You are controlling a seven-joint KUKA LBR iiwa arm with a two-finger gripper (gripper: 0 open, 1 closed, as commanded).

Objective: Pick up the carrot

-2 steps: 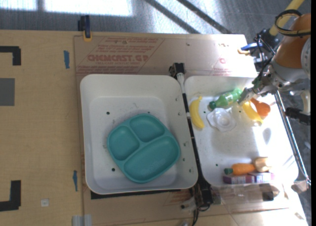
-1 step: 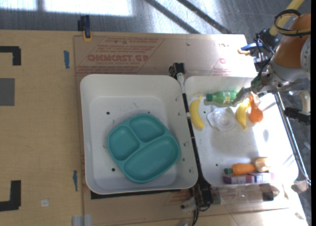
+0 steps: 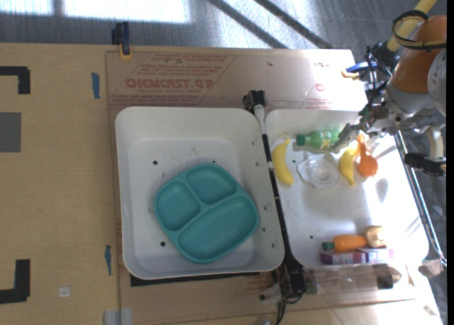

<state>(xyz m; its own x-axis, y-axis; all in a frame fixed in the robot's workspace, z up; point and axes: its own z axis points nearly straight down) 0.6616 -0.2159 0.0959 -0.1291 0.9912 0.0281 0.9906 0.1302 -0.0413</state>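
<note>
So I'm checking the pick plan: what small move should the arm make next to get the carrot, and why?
Probably travel toward the near end of the right bin. The end effector sits at the far end by the green bottle and bananas, while the carrot lies at the near end beside a small box.

There's the carrot [image 3: 349, 243], small and orange, lying flat on its side near the front edge of the right-hand bin [image 3: 397, 242]. It runs roughly left to right, with a greenish tip at its left end. It sits low on the bin floor, well apart from the back wall.
</note>
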